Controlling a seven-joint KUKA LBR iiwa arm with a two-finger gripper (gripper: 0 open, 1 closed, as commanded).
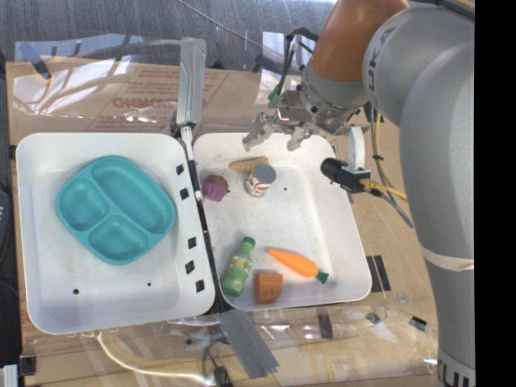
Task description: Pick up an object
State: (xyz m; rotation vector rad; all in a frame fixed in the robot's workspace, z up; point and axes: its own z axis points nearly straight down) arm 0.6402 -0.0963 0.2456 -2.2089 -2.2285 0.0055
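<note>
My gripper hangs over the far edge of the right bin, its two fingers spread open with nothing between them. Just below it lie a tan wedge and a small can with a grey lid. A purple cupcake-like toy sits at the bin's left wall. Nearer the front lie a green bottle, an orange carrot and a brown block.
The left bin holds a teal divided plate. A divider strip with black clips runs between the bins. A black cable fitting juts over the right bin's far right rim. Cardboard lies behind both bins.
</note>
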